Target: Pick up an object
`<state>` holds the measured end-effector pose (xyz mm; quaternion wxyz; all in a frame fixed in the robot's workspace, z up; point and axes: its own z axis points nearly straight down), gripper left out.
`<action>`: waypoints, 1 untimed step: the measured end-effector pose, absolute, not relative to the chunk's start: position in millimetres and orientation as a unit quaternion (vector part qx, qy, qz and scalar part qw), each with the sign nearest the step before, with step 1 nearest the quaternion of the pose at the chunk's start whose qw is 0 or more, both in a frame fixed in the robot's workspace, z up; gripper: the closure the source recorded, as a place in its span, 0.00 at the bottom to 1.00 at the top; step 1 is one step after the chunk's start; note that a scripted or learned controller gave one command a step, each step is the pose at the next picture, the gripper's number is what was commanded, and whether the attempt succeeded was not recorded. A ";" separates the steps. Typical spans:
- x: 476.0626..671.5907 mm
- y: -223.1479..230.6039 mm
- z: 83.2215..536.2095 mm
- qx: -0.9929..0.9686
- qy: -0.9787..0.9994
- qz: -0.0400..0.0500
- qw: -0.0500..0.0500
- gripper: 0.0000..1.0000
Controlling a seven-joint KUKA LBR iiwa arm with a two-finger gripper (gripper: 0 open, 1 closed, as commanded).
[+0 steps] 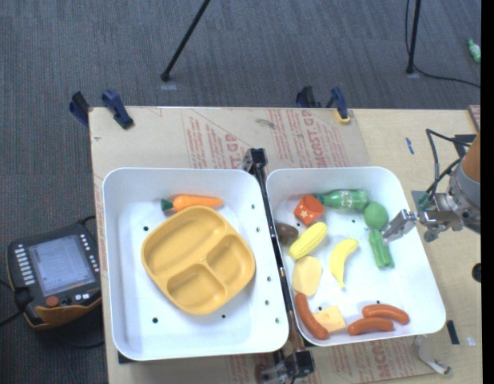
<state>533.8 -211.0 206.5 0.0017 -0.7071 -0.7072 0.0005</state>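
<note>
My gripper (410, 222) hangs over the right edge of the right bin (427, 290), just right of a green ball (376, 214) and above a green stick (380, 250). Nothing shows between its fingers. The same bin holds a corn cob (308, 240), a banana (343, 260), a red pepper (309, 209), a green cucumber (345, 199), a pale potato (307, 275), a brown piece (286, 232), a cheese wedge (331, 319) and several sausages (379, 317). In the left bin (119, 214) lie a yellow divided plate (198, 259) and a carrot (195, 202).
A black clamp strip (267, 214) runs between the two bins. Left of the bench sits a teach pendant (51, 274). Blue clamps (115, 106) grip the bench's far edge. Tripod legs (187, 34) stand on the carpet behind.
</note>
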 end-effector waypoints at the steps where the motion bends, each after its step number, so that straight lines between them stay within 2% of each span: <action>1: 534.6 -124.2 119.0 -0.733 -0.680 0.001 0.003 0.00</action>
